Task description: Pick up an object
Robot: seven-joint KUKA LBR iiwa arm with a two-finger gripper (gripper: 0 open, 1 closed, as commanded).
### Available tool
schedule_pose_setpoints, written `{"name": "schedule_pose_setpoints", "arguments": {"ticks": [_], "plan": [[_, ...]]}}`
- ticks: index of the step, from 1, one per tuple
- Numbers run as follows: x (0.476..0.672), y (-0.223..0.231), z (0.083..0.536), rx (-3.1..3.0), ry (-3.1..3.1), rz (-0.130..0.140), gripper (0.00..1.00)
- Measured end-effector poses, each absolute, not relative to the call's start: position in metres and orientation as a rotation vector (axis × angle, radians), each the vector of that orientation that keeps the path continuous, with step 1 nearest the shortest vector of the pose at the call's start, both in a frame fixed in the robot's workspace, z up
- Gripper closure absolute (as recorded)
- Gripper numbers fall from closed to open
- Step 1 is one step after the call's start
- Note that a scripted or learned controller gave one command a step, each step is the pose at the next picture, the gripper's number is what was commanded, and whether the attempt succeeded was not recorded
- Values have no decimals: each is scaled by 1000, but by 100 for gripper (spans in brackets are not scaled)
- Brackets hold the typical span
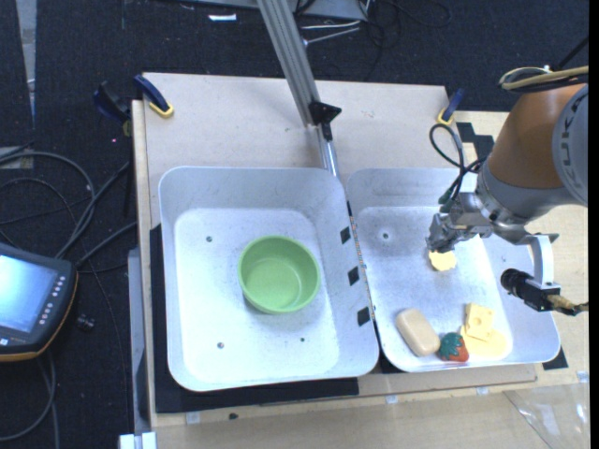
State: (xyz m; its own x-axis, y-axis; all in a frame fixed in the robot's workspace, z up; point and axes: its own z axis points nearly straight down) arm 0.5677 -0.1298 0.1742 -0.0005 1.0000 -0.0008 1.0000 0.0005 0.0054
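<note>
Gripper (443, 244) low over small yellow piece (444, 261), touching or just above; opening state cannot tell, hold unconfirmed. Risk: fingers straddle badly, piece slips (looks small). Nearer camera: tan block (417, 331), cheese wedge (485, 330). Far left: green bowl (278, 274).

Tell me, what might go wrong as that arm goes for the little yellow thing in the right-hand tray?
The yellow piece is small and rounded, and the tool sits right over it, so it might slip aside or get pressed into the right tray floor rather than lifted. I cannot tell whether the tool has any hold on it. If knocked toward the front of the tray, it could roll into the cheese wedge, bread roll and strawberry there.
</note>
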Motion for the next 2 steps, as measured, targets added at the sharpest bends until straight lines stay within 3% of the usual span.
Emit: {"name": "schedule_pose_setpoints", "arguments": {"ticks": [2], "plan": [[572, -124, 238, 2220, 2221, 1, 100]]}}
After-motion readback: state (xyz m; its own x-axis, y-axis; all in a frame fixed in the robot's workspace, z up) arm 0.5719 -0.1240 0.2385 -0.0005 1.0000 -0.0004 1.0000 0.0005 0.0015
